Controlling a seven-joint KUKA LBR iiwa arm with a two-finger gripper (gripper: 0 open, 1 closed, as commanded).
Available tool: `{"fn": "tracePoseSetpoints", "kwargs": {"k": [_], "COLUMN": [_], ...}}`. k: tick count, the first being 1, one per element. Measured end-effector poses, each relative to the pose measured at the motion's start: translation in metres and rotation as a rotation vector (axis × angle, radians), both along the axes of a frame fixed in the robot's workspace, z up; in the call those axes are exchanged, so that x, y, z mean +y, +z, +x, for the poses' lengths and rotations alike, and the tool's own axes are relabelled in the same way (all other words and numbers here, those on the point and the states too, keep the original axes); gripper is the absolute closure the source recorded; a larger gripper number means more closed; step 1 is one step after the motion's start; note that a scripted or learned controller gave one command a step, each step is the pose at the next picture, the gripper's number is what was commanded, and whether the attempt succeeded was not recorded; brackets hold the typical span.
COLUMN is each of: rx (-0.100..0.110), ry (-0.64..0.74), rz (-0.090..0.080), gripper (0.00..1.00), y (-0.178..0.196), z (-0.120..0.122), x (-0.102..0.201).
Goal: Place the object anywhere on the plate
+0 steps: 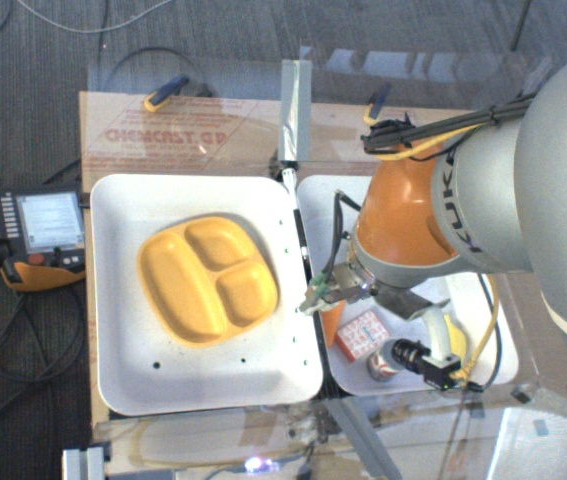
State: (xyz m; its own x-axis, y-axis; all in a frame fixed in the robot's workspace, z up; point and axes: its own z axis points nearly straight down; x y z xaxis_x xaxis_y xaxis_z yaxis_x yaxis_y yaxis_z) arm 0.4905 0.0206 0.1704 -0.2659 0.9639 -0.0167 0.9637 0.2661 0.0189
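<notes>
Here, the yellow plate [210,278] lies in the left bin [113,368], with bare white floor all round it. The gripper [321,293] hangs over the wall between the bins; I cannot tell what its jaws are doing. The carrot [331,320] and box [360,334] lie in the right bin [503,363]. Grabbing one seems next, then lifting it over that wall.

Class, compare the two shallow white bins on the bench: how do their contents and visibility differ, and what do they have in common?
The left shallow white bin holds a yellow three-compartment plate; the right shallow white bin holds small items, including a red-and-white patterned box. The left bin lies fully in view; the right bin is largely covered by the grey and orange robot arm. Both are white, shallow and sit side by side.
</notes>
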Motion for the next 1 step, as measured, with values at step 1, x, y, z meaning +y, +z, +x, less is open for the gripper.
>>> {"fn": "tracePoseSetpoints", "kwargs": {"k": [1], "rx": [0.026], "ry": [0.117], "rz": [0.008], "gripper": [1.0], "y": [0.0114], "z": [-0.0059], "x": [-0.0608]}}
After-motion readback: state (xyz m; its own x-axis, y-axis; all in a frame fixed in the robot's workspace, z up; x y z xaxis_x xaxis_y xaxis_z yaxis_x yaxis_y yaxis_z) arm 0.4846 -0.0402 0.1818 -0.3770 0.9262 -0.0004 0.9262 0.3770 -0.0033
